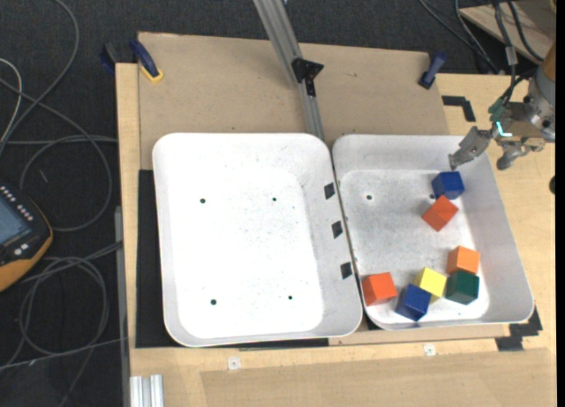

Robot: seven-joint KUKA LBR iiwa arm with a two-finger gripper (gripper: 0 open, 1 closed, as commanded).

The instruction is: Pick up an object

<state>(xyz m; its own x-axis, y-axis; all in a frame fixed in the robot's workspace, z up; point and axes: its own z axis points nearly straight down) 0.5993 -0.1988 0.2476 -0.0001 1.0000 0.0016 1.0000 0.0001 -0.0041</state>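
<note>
Pincer (484, 154) spread, nothing between fingers, arm cut off at right edge, apparently hovering over right bin (388, 162) far rim, blue cube (448, 184) just below, orange cube (440, 213) beside it, bare floor toward centre.

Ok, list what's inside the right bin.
The right bin holds seven blocks: two blue, three orange, one yellow, one green. Anything beneath them is covered.

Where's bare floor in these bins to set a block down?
All of the left bin. In the right bin, the strip between the divider and the orange block. The near-right corner is crowded around the yellow block.
</note>
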